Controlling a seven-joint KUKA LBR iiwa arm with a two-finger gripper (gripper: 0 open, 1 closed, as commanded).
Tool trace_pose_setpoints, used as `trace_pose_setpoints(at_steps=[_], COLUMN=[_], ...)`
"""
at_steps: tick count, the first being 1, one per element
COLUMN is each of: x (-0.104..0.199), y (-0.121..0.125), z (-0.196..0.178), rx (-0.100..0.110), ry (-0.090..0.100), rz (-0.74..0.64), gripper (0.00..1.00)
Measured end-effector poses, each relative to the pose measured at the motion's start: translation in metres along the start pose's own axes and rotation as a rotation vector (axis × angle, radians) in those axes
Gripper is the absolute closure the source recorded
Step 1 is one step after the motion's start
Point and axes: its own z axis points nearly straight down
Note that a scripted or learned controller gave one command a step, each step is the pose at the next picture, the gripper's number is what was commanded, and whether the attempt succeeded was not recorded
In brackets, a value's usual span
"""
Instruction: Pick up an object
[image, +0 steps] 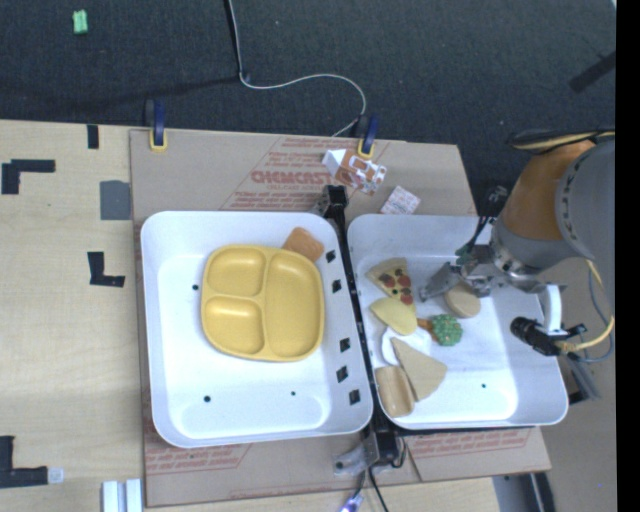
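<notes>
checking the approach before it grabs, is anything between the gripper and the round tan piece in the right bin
Nothing visible. The gripper sits in the right bin just above the round tan piece, seemingly right against it. The pizza slice and broccoli lie off to the sides.

In the right bin (500, 400) lie little toy foods, all close together on its left side. A pizza slice (393, 279) with red and green dots lies flat near the top. Just under it sits a pale yellow wedge (397, 316) (it could be cheese). Beside that is a small green broccoli (446, 330) with a bit of orange at its side. A round tan piece (462, 302), like a cookie, lies just above the broccoli. Lower down rests a big tan triangle (419, 367), flat, touching a brown bread piece (393, 390) by the bin's left wall.
</notes>
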Motion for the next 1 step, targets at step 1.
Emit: trace_pose_setpoints(at_steps=[1], x=[0.0037], y=[0.0038], z=[-0.0170], rx=[-0.004], ry=[0.002], rz=[-0.005], gripper=[1.00])
